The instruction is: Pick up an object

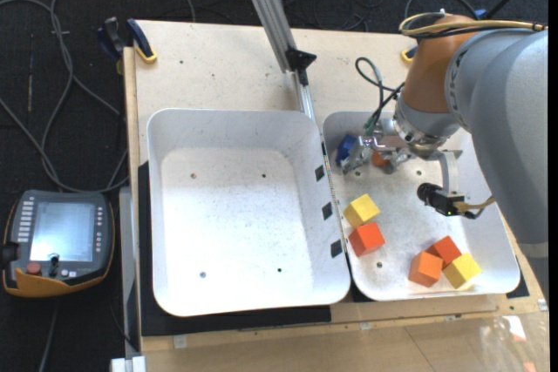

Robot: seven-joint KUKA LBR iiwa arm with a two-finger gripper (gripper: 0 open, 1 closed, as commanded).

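Observation:
My gripper [373,151] is low over the back left corner of the right bin [493,226], under the grey arm's orange band. A small blue object [350,150] lies right at its left side, and a bit of orange [381,158] shows just beneath it; whether either is held cannot be told. Nearer the front, a yellow block [362,209] and a red-orange block [367,238] lie by the bin's left wall. An orange block [425,267], a red-orange block [446,248] and a yellow block [461,271] are clustered at the front right.
The left bin [166,187] stands beside the right one, their walls meeting in the middle. A slanted metal rail [266,0] crosses the bench at the back. A black cable connector [436,198] hangs below the wrist. A control pendant [57,240] lies off the bench at left.

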